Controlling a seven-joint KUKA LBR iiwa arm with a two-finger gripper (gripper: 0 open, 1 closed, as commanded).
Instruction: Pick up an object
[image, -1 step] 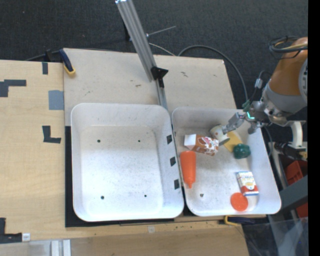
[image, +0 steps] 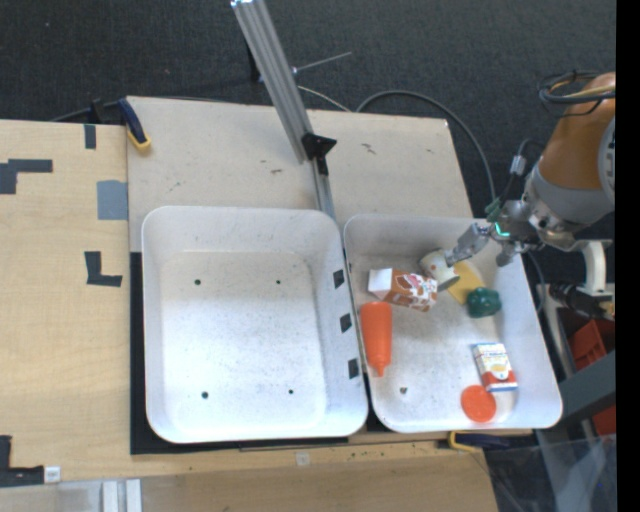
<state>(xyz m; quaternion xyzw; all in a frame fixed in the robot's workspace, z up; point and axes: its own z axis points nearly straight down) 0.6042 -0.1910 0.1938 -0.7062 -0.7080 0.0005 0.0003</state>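
Reaching in from the right, the grey arm (image: 575, 150) with its orange band carries the gripper (image: 470, 245) low over the upper right part of the right bin (image: 530, 330). Whether its fingers are spread or pressed together cannot be told at this angle; nothing is visibly held between them.

Touching or just beneath the gripper tip lies a small cream-coloured round object (image: 436, 265); actual contact cannot be confirmed. Just beside the tip, on the side toward the bin's near edge, sits a yellow block (image: 465, 280), and immediately past that a dark green lumpy object (image: 483, 302). Close on the gripper's other side, toward the left bin, lies a red-and-white printed carton (image: 413, 289) on its side, with a small white block (image: 379, 281) touching or just beside its far end.

Further from the gripper, an orange carrot-shaped toy (image: 377, 337) lies lengthwise along the right bin's wall nearest the left bin. Well apart from the gripper, near the bin's front right corner, a small white-and-red carton (image: 494, 364) lies flat, and an orange round disc (image: 478, 403) rests just beyond it against the front wall.

All eight objects are inside the right bin, none lifted.

Farthest from the gripper, the left bin (image: 160, 300) stands edge to edge with the right one, its floor showing dark specks and four small dots.

A slanted metal rail (image: 285, 85) crosses the bench (image: 200, 150) behind both bins.
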